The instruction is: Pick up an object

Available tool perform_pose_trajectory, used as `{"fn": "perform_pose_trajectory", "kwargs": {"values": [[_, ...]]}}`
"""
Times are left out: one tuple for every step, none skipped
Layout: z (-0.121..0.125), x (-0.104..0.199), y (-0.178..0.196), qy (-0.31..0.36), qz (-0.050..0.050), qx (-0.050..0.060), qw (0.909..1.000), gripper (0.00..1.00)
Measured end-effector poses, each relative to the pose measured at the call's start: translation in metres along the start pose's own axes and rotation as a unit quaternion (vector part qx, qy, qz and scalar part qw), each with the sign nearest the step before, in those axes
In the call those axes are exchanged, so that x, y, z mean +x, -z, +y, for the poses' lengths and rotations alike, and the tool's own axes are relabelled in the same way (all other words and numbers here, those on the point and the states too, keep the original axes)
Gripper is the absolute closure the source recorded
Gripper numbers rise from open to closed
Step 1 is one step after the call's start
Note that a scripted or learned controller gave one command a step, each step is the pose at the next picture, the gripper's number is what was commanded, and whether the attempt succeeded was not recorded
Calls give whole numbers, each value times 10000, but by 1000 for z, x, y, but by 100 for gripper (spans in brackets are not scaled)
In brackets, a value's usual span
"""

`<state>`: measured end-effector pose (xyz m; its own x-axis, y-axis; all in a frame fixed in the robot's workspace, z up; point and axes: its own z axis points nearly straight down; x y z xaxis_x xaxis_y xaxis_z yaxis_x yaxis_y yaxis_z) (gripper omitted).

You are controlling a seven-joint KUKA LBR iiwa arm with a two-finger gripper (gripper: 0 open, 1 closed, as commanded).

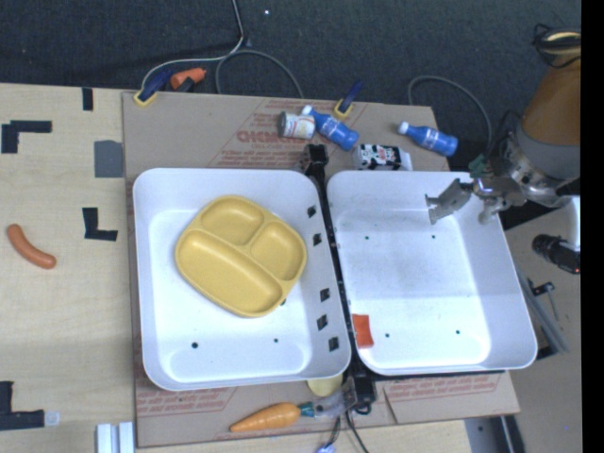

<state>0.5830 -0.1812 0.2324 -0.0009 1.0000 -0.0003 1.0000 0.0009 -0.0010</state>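
Far to the left of the end effector (460, 202), the table (57, 347) is of pale wood with black marks on it. A brown cardboard sheet (236, 140) covers its middle part. Behind the end effector, beyond the table's far edge, lies dark grey carpet floor (377, 26). The light is even and soft.

Arm at right, tool (461, 203) fingers apart

The yellow divided plate (243, 254) fills the left bin's (156, 196) middle. Bare floor spreads across the right bin (514, 281). Only its low walls hinder entry.
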Motion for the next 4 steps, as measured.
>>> {"fn": "perform_pose_trajectory", "kwargs": {"values": [[-24,3,-153,-5,-7,-7,10000,0],[26,83,-121,41,5,-23,10000,0],[88,86,-148,10,1,-21,10000,0],[82,-33,-145,-11,-6,-40,10000,0]]}}
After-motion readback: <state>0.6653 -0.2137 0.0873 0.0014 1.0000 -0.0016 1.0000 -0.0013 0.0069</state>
